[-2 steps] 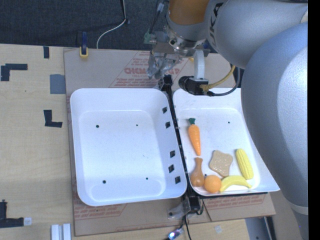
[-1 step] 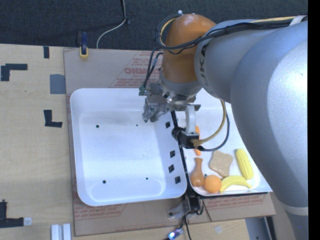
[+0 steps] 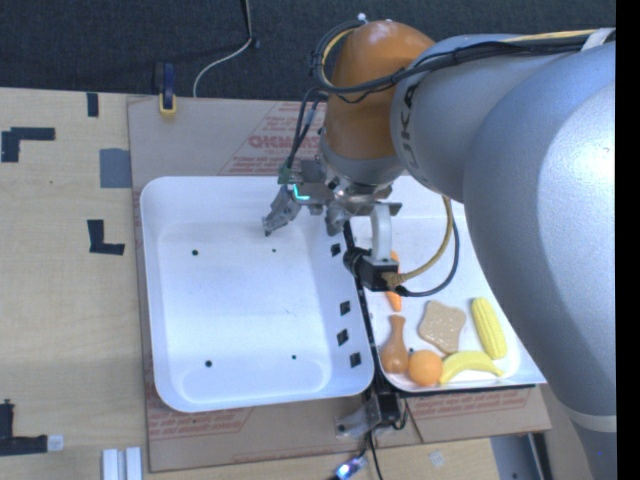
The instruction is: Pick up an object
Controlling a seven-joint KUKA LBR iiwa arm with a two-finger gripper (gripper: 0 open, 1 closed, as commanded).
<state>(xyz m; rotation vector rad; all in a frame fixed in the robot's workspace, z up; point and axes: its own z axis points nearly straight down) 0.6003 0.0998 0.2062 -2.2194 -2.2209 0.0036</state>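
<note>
The tool (image 3: 276,220) hangs over the far end of the left bin (image 3: 150,268), close to that bin's bare white floor, and nothing shows in its grip. Whether it is apart or together cannot be told from this slant, since the wrist covers much of it. Everything worth picking lies in the right bin (image 3: 462,293), crowded toward its near corner: a corn cob (image 3: 488,328) beside a banana (image 3: 470,366), an orange (image 3: 425,368), a slice of bread (image 3: 442,325), a tan gourd-shaped piece (image 3: 397,343) and, further up, a carrot (image 3: 392,293) partly behind the robot's own fittings. The bins sit side by side on the surface (image 3: 60,268), so the pile is one sideways swing away. In my judgement the pick is not yet begun, and the tool must first cross the walls between the bins.
</note>
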